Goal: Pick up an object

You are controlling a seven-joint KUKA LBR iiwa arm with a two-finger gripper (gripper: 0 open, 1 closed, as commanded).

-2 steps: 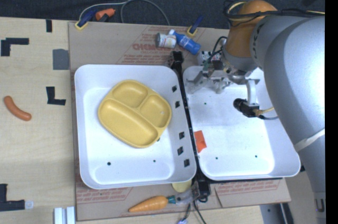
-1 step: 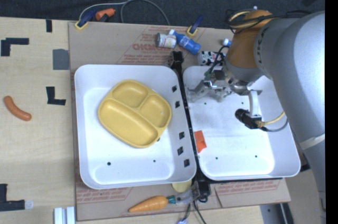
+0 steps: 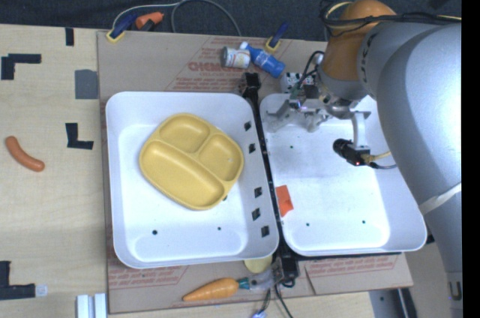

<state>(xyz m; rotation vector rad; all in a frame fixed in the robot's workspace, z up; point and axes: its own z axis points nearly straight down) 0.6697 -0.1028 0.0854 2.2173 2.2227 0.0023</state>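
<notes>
left bin [image 3: 124, 234] holding yellow divided plate [image 3: 192, 159], right bin [image 3: 352, 234] under tool [image 3: 300, 114], grip state unclear

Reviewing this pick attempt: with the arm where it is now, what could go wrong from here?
Two risks, as judgement. The gripper sits low at the right bin's far left corner, close to the divider wall, so it may scrape the rim. The only loose item there, a small orange piece, lies flat against that bin's left wall, likely hard to grasp. The yellow divided plate is in the left bin, beyond the divider.
</notes>
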